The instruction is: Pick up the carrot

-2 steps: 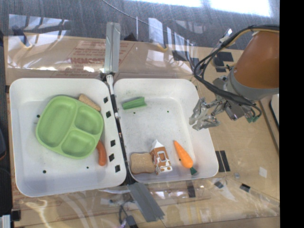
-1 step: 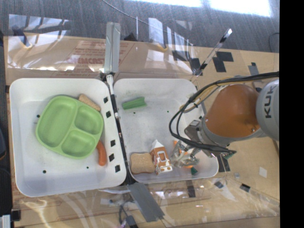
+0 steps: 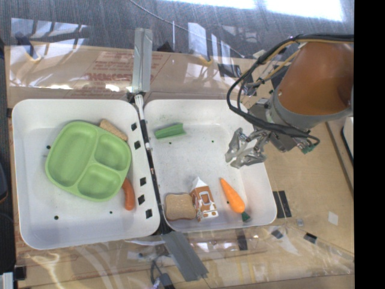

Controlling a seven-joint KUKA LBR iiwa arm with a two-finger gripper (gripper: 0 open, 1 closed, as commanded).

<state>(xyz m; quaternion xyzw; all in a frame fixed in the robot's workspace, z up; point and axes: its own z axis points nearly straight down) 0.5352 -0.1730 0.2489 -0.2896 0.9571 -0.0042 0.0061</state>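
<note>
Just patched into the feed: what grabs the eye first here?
The lime green divided plate dominates the left bin. In the right bin, the orange carrot lies near the front right corner, with the gripper hanging just above and behind it, under the arm's orange band.

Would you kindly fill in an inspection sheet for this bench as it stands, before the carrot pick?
Surface: two white bins side by side, left bin and right bin, on a bench.
Job's things: carrot lies in the right bin near its front right corner, apart from the gripper.
Clutter: right bin holds a green stick, a bread slice and a small carton; left bin holds a green divided plate, a sausage and a tan piece behind the plate.
Grippers: gripper over the right bin's right side, above the carrot in the view.
Cables: black cables loop beside the wrist.
Surroundings: tape strips at the front.
</note>
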